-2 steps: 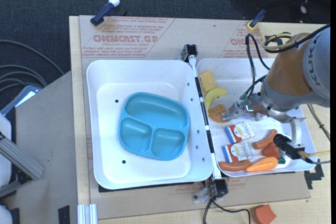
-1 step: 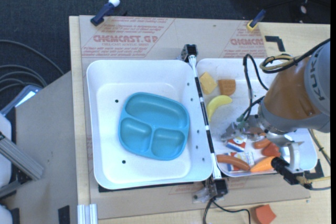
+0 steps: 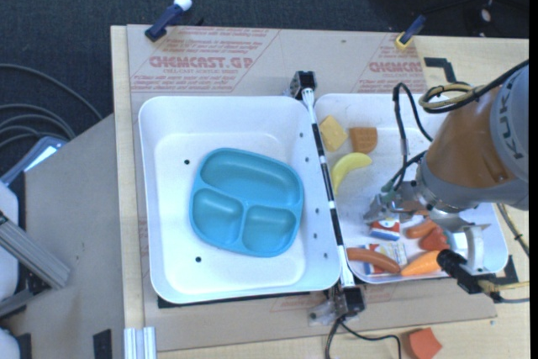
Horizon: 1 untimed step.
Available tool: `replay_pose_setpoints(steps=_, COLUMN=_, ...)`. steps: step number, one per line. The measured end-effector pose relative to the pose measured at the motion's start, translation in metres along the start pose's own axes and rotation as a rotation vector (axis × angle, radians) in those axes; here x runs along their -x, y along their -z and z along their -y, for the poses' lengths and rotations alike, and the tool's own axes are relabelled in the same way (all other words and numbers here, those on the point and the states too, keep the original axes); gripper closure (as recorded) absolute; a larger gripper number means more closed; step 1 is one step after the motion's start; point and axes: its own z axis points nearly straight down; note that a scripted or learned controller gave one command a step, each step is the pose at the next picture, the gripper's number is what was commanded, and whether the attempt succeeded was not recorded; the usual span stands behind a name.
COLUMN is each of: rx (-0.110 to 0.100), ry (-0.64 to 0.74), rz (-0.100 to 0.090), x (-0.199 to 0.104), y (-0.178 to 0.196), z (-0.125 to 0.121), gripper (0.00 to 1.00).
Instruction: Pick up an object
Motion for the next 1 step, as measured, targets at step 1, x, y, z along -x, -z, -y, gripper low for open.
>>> replay_pose_setpoints(steps=1, rx=0.0, ry=0.003, rz=0.0, x=-0.0545, y=0.0904, z=-0.0267, gripper=1.0)
